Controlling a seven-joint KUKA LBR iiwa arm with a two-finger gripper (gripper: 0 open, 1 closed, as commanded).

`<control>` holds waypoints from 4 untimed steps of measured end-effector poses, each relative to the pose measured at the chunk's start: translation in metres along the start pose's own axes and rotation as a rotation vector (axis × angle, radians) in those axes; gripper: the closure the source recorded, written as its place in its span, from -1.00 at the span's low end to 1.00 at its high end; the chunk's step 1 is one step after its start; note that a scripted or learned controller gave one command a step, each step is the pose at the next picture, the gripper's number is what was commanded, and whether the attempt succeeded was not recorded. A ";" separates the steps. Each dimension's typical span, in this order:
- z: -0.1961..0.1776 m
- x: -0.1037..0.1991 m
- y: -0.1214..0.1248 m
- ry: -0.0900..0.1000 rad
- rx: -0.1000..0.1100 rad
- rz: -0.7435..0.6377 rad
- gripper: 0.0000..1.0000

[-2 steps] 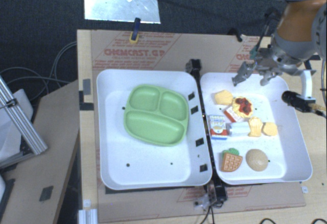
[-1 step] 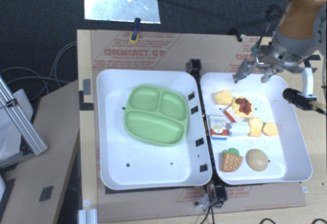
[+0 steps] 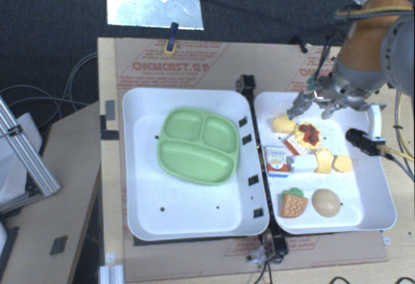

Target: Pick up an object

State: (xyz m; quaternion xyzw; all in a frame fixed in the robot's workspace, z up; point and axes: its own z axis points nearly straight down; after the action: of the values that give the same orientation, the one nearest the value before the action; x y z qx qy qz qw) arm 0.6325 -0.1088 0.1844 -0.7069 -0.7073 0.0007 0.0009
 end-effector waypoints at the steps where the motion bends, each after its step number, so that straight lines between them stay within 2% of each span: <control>1: 0.062 -0.002 -0.002 0.000 -0.001 0.000 -1.00; 2: 0.072 -0.003 0.006 -0.005 -0.028 -0.001 -1.00; 3: 0.061 -0.006 0.007 -0.012 -0.036 -0.001 1.00; 4: -0.001 -0.001 0.015 -0.001 -0.009 -0.004 1.00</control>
State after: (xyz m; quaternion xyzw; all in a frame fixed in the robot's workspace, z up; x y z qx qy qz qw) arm 0.6473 -0.1100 0.1851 -0.7055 -0.7087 -0.0019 -0.0024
